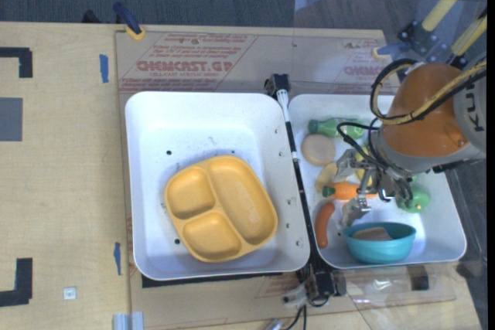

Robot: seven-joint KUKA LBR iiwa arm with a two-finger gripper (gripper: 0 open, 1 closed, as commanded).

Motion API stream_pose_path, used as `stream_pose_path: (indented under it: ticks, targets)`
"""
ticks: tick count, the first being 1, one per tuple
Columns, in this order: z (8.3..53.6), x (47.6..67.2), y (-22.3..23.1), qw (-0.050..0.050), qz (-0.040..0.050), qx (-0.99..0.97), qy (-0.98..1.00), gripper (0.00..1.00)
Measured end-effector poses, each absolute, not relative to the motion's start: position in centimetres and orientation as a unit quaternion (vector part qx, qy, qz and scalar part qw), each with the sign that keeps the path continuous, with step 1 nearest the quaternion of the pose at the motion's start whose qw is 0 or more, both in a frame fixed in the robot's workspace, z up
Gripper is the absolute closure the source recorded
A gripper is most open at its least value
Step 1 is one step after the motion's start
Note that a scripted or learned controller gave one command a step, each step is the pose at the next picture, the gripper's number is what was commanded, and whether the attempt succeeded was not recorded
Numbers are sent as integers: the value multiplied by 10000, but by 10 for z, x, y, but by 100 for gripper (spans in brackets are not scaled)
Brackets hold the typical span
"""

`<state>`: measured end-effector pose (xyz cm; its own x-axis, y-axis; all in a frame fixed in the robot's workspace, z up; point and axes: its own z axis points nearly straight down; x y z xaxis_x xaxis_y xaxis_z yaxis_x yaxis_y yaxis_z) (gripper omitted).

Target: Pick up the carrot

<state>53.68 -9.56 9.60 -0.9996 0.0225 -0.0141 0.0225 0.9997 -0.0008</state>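
The carrot [343, 191] lies in the right bin [448, 243], partly hidden under the tool [362, 193]; whether the tool's grip is wide or narrow cannot be told; a red-orange sausage-shaped piece [323, 223] sits just below-left; a teal bowl [379, 242] rests nearby, a beige round piece [318, 149] above; the left bin [147, 166] holds a yellow divided plate [221, 207] on the tabletop [62, 166].

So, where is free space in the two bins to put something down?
In the left bin, bare floor lies behind the yellow divided plate and along its left. The right bin is crowded: gripper, carrot, blue bowl and other toy foods fill its left and middle.
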Motion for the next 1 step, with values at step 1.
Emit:
stream_pose_path:
  ticks: [1]
  targets:
    - [92,514,-100,105,8,1108,9938,0]
